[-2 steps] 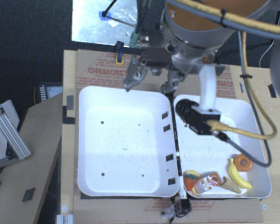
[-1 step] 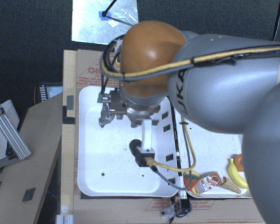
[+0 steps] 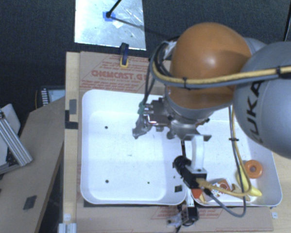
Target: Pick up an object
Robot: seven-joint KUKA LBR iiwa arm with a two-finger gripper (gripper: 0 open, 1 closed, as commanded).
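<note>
My gripper hangs over the left bin, near its upper right part, with the big orange-banded wrist right behind it. Nothing shows in its grasp. An orange ring lies in the right bin near its right wall. A yellow banana-shaped thing lies along that bin's front, and a small red and orange piece rests just left of it. The arm hides much of the right bin.
A brown cardboard sheet lies under both bins. A shiny foil square sits behind it on the dark floor. A wooden bench corner and a metal rail stand to the left.
</note>
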